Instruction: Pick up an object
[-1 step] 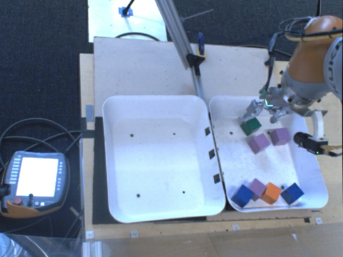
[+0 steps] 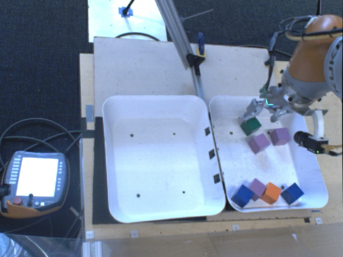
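Gripper low over the far part of the right bin, fingers seemingly spread a little, though too small and blurred to call for certain, and nothing seen between them. Green cube just beside and below the fingertips, with two purple cubes near it toward the bin's middle. Along the near wall, in a row: blue cube, small purple cube, orange cube, second blue cube; left bin alongside.

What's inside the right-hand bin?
The right bin holds seven blocks: green, three purple, two blue, one orange. The gripper covers part of its far end.
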Motion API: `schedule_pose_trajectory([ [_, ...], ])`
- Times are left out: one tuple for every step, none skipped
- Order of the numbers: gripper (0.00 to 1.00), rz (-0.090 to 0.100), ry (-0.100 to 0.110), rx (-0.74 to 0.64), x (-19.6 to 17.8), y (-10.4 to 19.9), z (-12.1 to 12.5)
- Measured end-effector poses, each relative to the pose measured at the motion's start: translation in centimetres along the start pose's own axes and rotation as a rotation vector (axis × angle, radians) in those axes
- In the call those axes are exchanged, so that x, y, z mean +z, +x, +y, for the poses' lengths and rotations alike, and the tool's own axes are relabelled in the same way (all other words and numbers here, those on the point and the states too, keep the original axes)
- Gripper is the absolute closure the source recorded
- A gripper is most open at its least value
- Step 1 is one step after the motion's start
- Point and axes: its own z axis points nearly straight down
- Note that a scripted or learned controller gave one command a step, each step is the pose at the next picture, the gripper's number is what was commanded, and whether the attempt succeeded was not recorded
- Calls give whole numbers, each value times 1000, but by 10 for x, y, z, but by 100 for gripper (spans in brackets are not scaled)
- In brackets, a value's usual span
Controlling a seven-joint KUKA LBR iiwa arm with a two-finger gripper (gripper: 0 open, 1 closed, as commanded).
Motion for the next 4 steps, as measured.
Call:
schedule_pose_trajectory([
  [0,0,5,3,60,-6,-2],
  [0,-9,-16,1,95,-5,0],
  [0,-2,-2,1,121,-5,2],
  [100,-1,-3,0,109,-5,2],
])
